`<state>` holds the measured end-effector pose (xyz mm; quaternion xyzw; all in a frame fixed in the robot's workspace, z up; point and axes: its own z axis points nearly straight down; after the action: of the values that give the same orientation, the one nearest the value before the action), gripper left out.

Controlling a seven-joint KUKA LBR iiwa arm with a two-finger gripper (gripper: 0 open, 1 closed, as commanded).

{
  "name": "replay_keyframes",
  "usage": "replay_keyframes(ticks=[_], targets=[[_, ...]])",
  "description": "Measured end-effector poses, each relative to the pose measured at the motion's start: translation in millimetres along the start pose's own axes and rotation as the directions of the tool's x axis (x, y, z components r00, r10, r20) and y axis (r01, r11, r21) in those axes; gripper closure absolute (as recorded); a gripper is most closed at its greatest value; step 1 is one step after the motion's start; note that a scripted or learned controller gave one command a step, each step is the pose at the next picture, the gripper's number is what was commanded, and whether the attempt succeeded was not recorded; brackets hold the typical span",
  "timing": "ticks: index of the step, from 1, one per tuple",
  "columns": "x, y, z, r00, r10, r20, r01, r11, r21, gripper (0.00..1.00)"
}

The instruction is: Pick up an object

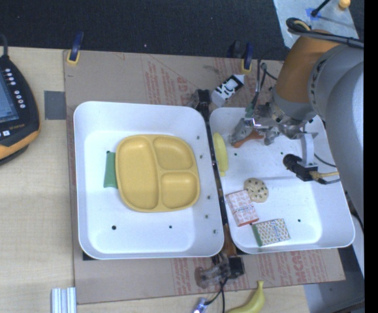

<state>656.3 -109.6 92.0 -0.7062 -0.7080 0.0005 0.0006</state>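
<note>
Cookie (pixel 256 190) lies mid right bin (pixel 332 233), loose and reachable beside two packets. We see the gripper (pixel 251 129) low at the bin's far-left corner; its grip we cannot tell.

— The two bins, what do they look like?
— The left bin (pixel 87 175) and right bin (pixel 332 230) are smooth white plastic with a soft sheen. The divided tray (pixel 157 172) is yellow plastic, matt.
— And under them?
— Brown cardboard (pixel 143 70) with faded red print, dull, lying on a pale wood-look bench (pixel 19 227).
— The arm?
— The arm's casing (pixel 342 103) is smooth grey, its orange band (pixel 299 64) slightly glossy.
</note>
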Motion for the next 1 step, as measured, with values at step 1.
replay_keyframes(ticks=[1], targets=[[-24.0,0.0,-0.2,1.000,0.000,0.001,0.000,1.000,-0.001,0.00]])
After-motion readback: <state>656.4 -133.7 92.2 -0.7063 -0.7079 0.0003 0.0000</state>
